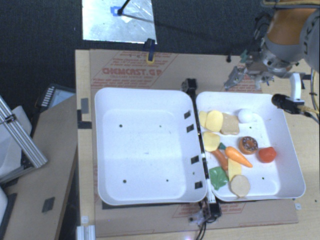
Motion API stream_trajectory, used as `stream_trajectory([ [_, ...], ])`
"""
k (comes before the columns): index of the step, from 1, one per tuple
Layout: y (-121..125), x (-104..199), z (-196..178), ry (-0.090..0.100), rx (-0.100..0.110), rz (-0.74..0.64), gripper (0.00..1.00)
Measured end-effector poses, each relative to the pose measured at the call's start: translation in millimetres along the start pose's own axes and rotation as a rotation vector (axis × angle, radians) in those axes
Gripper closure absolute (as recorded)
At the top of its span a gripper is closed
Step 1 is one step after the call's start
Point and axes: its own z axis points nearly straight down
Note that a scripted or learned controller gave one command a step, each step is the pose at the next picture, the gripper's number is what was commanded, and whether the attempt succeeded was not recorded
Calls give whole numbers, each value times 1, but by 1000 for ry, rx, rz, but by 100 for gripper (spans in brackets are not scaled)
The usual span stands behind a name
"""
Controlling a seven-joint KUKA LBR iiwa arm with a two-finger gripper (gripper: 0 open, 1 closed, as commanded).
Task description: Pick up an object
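Note:
The right bin (285, 134) holds several toy foods. A yellow piece (214, 120) and a tan bread slice (230, 125) lie near its back left, with a white egg (245, 115) just right of them. Nearer the middle are a brown donut (248, 144), a red tomato (267, 154) and an orange carrot (238, 156). A green piece (218, 176) and a round tan disc (240, 185) lie at the front. My gripper (234, 80) hangs above the cardboard just behind the right bin's back edge, apart from all the foods and holding nothing that I can see.
The left bin (145, 149) sits beside the right one, with black clips (190, 129) along the shared wall. Both rest on a cardboard sheet (130, 69). A shiny foil square (118, 13) lies at the back. A black cylinder (286, 103) juts over the right bin's back right corner.

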Motion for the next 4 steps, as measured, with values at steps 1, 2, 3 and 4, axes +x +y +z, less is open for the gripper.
stream_trajectory([
  [1, -74, 35, 23, 2, 8, 0, 0],
  [2, -126, 95, 9, 2, 4, -4, 0],
  [3, -149, 137, 37, 2, 4, -4, 0],
  [4, -179, 91, 75, 1, 5, 4, 0],
])
